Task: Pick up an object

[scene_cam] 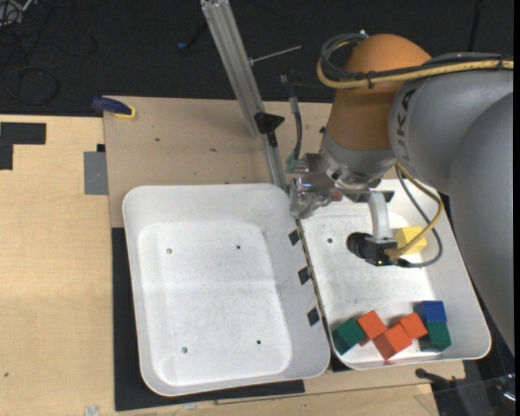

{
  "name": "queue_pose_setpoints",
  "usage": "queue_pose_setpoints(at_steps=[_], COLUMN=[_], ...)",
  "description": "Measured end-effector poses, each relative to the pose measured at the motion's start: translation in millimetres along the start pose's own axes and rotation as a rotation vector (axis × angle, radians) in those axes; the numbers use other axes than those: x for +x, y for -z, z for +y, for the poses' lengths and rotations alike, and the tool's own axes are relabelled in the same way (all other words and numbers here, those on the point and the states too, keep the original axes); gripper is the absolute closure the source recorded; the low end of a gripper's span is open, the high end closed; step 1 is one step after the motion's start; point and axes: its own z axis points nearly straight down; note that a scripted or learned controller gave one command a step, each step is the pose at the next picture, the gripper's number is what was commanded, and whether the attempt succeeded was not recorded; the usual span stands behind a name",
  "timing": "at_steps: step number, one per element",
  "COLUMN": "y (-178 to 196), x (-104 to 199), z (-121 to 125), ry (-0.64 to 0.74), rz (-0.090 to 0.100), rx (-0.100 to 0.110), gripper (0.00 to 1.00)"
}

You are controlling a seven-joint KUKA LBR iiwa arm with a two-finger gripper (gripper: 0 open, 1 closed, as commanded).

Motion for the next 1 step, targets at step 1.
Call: queue_pose_setpoints(at_steps=[1], y=[12.7], x=[47.4], z=[0.7], ry=[0.0], rz=[0.0], rx=[-0.003], gripper=[1.0])
